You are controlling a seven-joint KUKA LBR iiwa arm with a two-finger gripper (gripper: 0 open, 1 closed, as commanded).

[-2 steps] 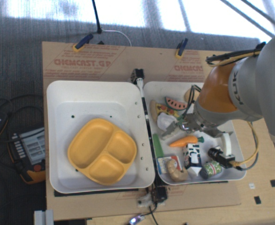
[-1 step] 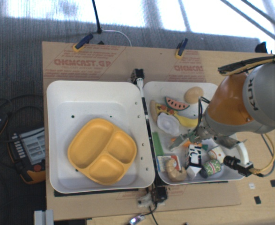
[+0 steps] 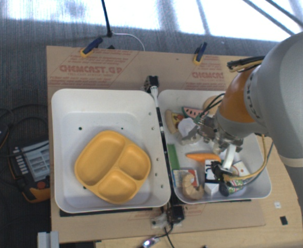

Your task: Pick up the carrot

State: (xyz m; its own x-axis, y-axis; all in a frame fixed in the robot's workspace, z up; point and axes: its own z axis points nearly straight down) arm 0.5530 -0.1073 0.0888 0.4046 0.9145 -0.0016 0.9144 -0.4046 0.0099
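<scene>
Hovering low in right bin (image 3: 264, 189) of 2, gripper (image 3: 204, 130) in approach step; open or closed, cannot tell. Carrot (image 3: 203, 157) lies mid-bin among clutter, just beside gripper, toward view's bottom. Next move likely: centre over carrot, descend, clamp.

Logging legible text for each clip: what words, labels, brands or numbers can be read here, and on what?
"CHEMCAST GP": red print on the brown board, above the left bin.
"CHEMCA...": the same red print above the right bin, its end cut off by the arm.
Too small to read: print on the packets in the right bin, and the keys of the grey device left of the board.
</scene>
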